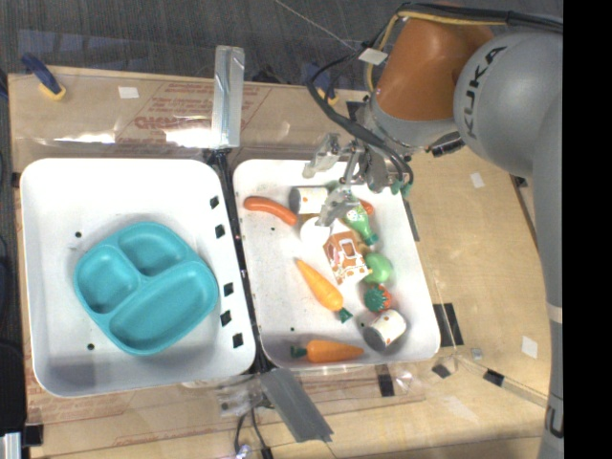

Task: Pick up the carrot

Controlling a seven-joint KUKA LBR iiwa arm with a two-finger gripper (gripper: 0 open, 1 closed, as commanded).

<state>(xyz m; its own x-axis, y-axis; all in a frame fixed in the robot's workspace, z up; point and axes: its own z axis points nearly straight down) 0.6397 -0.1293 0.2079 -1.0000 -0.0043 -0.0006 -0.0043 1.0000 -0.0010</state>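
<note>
The robot arm is reaching in from the right, and its gripper (337,182) is hanging over the top part of the right bin (273,338). Its fingers are looking a little spread apart, and nothing is sitting between them, so it is not holding anything.

There is more than one carrot in this bin. One carrot (319,286) is lying in the middle, pointing at a slant. Another carrot (328,352) is lying flat near the bottom wall. An orange, bent thing (271,209) is lying near the top left, and it may be a carrot or a pepper. A small box (345,257), a green veggie (379,268) and a can (385,328) are crowding the right side of the bin.

The left bin (48,352) is holding a blue plate (145,286) with three parts.

So I think the job is only just starting. No carrot is lifted yet. The gripper is needing to go down over one carrot, close on it, and lift it up
</note>
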